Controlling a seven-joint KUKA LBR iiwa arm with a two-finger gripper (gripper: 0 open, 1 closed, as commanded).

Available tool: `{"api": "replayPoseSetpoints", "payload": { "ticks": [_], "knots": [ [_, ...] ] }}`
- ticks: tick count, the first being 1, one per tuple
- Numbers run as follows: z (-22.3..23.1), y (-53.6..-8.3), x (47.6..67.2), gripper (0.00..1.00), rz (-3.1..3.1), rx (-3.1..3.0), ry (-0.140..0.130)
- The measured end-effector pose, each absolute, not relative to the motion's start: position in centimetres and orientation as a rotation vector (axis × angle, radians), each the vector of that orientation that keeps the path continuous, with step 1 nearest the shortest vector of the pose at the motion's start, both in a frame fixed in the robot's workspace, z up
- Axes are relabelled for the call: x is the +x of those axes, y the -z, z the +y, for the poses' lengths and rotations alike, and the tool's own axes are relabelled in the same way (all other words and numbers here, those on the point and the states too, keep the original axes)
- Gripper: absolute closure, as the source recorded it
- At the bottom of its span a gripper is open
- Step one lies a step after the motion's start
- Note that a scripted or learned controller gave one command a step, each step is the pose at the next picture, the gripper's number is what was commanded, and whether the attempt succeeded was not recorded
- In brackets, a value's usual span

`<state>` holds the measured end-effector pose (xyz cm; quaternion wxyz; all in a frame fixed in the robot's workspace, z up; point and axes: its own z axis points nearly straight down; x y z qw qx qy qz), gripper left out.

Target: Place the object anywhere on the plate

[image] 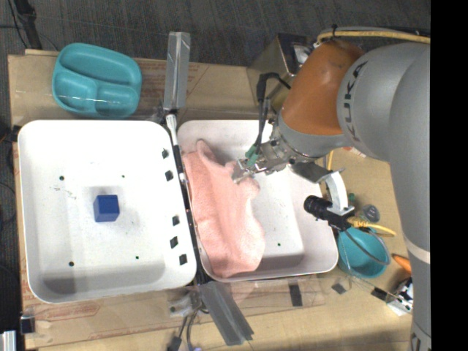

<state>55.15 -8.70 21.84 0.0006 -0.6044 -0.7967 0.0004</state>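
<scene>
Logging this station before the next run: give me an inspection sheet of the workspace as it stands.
Surface: wooden bench bearing two shallow white bins, left bin and right bin.
Job's things: small blue cube in left bin; teal divided plate on the bench behind that bin.
Clutter: crumpled pink cloth in right bin; teal bowl and small tools at the bench's right end.
Grippers: gripper over the cloth's upper edge.
Cables: black cable by the wrist.
Surroundings: dark floor.
</scene>
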Motion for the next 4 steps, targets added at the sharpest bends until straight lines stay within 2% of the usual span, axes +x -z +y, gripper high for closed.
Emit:
{"api": "replayPoseSetpoints", "payload": {
  "ticks": [1, 2, 3, 4],
  "knots": [
    [1.8, -19.0, 60.2, 1.0, -2.436, -1.978, -0.005],
    [9.9, -13.6, 54.4, 1.0, -2.627, -1.715, -0.006],
    [7.9, -19.1, 58.5, 1.0, -2.609, -1.746, -0.004],
    [15.7, -9.1, 58.2, 1.0, -2.535, -1.861, 0.001]
  ]
}}
